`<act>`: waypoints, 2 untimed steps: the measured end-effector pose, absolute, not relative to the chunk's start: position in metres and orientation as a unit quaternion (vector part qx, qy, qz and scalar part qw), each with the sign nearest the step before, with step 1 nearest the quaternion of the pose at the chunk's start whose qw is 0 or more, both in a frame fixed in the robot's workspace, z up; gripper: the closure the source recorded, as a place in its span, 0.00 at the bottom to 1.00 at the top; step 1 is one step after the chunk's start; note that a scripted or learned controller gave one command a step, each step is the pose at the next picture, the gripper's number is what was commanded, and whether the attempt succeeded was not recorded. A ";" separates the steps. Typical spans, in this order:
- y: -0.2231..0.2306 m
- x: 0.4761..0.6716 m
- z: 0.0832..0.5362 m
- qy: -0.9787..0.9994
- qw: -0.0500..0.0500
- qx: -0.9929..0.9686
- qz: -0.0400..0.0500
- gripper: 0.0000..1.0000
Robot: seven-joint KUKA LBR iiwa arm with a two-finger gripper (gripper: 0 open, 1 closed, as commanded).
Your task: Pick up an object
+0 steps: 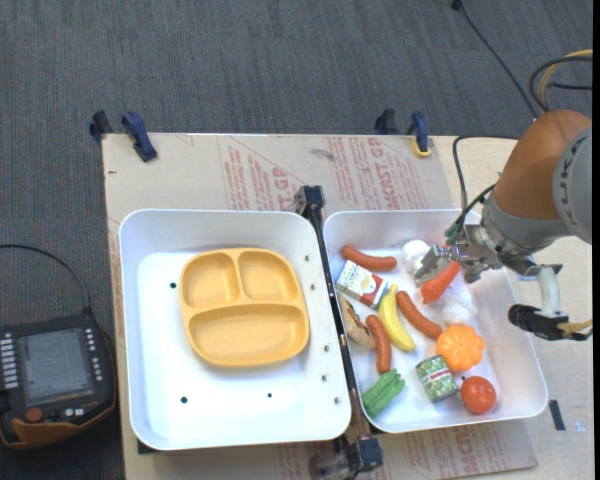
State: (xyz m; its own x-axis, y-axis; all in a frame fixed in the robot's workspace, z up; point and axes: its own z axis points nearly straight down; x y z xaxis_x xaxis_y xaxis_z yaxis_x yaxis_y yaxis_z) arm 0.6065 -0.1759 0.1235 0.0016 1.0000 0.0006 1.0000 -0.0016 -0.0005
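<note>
My gripper [442,266] hangs low over the upper right part of the right bin [525,368]. An orange-red carrot [439,284] sits directly at its tip, slanted, and I cannot make out whether it is gripped or just lying beneath. Around it are a white lump [415,252], a red sausage [370,259], a small juice box [363,284], a banana [395,320], two more sausages [418,314] [379,342], an orange mandarin [460,346], a tomato [478,394], a small green can [435,378] and a green vegetable [382,392].
The left bin [150,368] holds a yellow divided plate [245,303]. A black clamp bar [325,268] runs between the bins. A black cable and fitting [545,320] hang off the arm over the right bin's rim. A teach pendant [48,368] lies on the floor at left.
</note>
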 end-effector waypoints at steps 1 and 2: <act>-0.181 0.633 0.087 -0.708 0.001 -0.706 0.000 0.00; -0.181 0.634 0.097 -0.709 0.002 -0.705 0.000 1.00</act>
